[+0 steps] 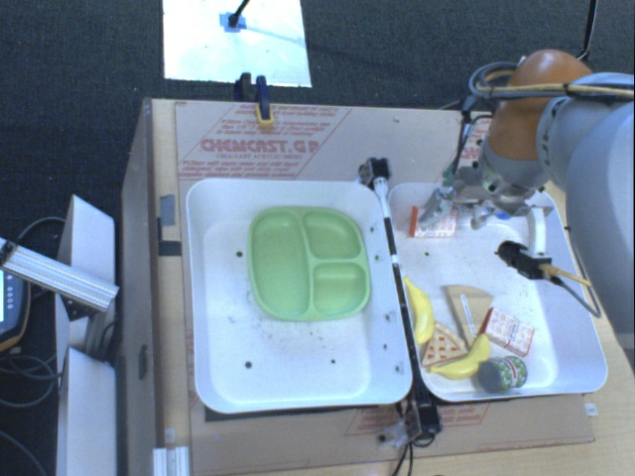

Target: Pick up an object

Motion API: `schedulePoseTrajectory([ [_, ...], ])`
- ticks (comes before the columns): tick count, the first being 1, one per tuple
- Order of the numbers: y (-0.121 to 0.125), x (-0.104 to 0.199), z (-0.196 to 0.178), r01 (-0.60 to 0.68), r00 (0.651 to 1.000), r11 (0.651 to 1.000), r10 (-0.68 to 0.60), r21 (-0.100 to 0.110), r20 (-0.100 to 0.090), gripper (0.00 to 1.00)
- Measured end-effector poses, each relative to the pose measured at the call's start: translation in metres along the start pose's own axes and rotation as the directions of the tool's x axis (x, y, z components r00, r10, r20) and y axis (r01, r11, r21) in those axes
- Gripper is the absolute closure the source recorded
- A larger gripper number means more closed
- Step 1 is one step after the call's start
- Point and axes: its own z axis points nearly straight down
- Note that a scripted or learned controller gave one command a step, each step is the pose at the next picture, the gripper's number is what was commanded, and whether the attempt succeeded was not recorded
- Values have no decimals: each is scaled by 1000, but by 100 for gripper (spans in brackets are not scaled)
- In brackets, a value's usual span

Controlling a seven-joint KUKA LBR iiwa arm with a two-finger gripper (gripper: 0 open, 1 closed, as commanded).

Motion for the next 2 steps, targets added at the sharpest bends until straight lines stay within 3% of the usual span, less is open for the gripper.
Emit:
schedulePoseTrajectory([
  [1, -2, -53, -75, 2, 1000, 1000, -2, -18, 4, 0],
  [2, -46, -34, -7, 1, 1000, 1000, -1, -12, 1, 0],
])
